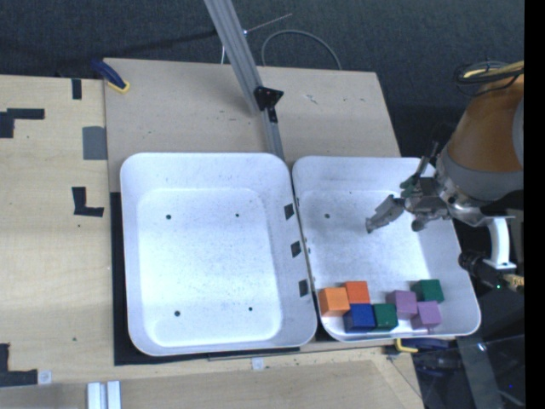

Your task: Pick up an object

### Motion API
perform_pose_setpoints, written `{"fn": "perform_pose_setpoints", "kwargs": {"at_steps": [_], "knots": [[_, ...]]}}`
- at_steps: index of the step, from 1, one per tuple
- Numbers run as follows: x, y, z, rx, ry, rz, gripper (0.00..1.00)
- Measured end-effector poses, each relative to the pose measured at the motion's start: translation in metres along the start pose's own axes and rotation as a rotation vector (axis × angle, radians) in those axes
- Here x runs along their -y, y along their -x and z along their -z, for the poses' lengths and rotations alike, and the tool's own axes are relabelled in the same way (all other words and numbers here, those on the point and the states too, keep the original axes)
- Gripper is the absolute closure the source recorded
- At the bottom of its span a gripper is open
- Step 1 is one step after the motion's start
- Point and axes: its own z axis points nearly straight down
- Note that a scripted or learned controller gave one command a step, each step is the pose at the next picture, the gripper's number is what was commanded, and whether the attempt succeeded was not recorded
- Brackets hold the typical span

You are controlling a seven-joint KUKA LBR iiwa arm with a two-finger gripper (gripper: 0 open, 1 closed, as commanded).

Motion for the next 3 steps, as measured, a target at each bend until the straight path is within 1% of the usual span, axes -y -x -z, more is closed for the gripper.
{"fn": "perform_pose_setpoints", "kwargs": {"at_steps": [1,2,3], "knots": [[-0.013,-0.076,-0.015,-0.003,-0.002,0.007,0.00],[-0.023,-0.001,0.090,0.005,0.009,-0.004,0.00],[-0.044,-0.041,-0.005,-0.001,-0.008,0.002,0.00]]}}
